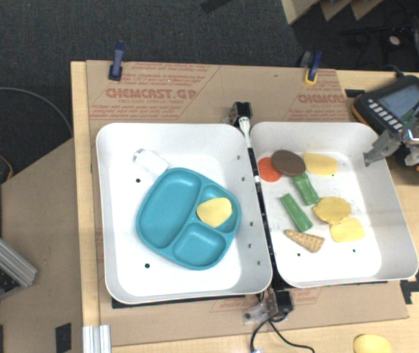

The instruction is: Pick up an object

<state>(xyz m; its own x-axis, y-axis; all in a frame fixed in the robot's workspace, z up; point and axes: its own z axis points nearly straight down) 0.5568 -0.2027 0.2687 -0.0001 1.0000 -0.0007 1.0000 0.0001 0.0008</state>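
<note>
Toy food pieces [332, 209] sit in both white bins, which rest side by side on a brown board printed with red lettering, over dark carpet. A blue clamp [116, 61] grips the board's far edge. In the left bin [114, 219] a teal divided plate [169, 212] holds one pale yellow piece [214, 211] in its upper right compartment. The right bin [393, 234] holds the rest: a red-orange disc [267, 171] touching a brown oval [288, 162], a yellow slab [320, 164], two green sticks [295, 212], another yellow chunk [348, 230] and a waffle cone [304, 240]. The gripper [395, 144] hangs at that bin's far right rim, apart from every piece. Whether it is spread or closed cannot be told.
</note>
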